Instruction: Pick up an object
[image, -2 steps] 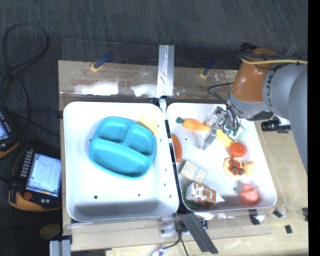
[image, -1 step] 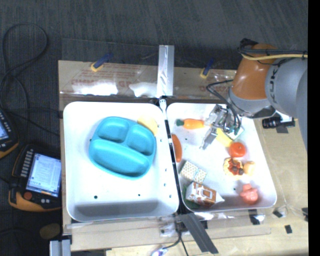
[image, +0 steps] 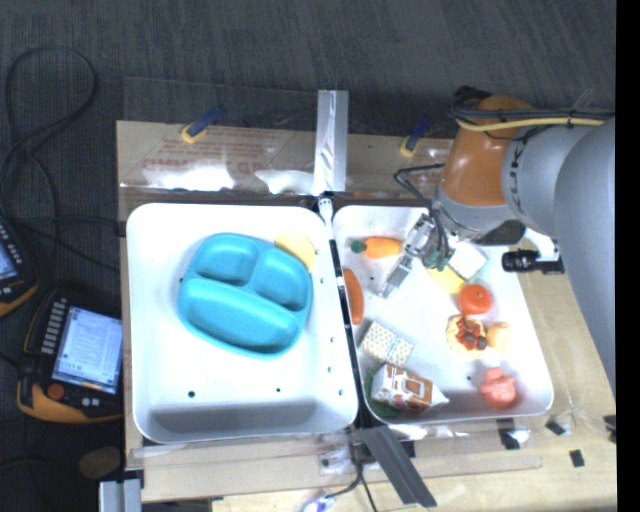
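Grey arm's jaws (image: 408, 262) hang released, holding nothing, over the right white bin (image: 530, 330) near its far edge, just beside a small orange plastic carrot (image: 381, 246). Blue divided plastic plate (image: 246, 291) fills the left bin (image: 150, 330).

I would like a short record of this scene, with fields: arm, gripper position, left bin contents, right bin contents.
arm: grey with an orange band, reaching in from the right
gripper position: gripper low over the upper part of the right bin, beside the carrot
left bin contents: left bin holds a blue divided tray and a yellow piece
right bin contents: carrot, tomato, small carton, pink toy
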